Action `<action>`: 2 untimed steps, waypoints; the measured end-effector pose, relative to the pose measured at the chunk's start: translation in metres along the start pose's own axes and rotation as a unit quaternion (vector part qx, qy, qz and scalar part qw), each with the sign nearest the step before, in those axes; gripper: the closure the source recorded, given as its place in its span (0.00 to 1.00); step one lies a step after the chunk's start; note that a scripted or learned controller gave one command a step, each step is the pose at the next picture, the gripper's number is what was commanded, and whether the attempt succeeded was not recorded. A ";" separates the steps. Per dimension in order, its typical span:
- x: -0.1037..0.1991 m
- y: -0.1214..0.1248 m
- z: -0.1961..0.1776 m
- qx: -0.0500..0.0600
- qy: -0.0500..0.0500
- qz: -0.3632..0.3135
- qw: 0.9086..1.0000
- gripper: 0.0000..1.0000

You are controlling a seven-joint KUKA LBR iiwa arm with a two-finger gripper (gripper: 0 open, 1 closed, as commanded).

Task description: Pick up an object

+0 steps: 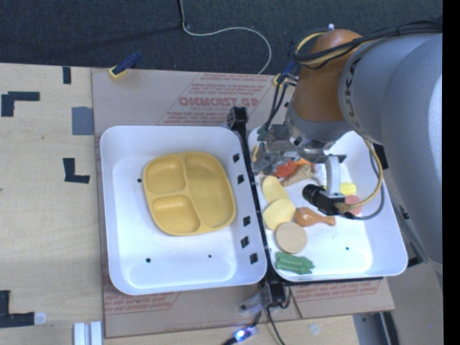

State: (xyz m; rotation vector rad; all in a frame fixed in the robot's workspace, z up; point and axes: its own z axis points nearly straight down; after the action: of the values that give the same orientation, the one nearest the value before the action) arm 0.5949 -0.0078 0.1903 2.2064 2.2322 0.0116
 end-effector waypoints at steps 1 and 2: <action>-0.006 -0.002 -0.003 0.005 -0.001 0.004 1.000 1.00; -0.072 -0.020 -0.107 -0.001 -0.004 0.008 1.000 1.00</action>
State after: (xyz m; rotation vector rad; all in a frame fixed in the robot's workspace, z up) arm 0.5753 -0.0804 0.2968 2.2198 2.2094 0.0061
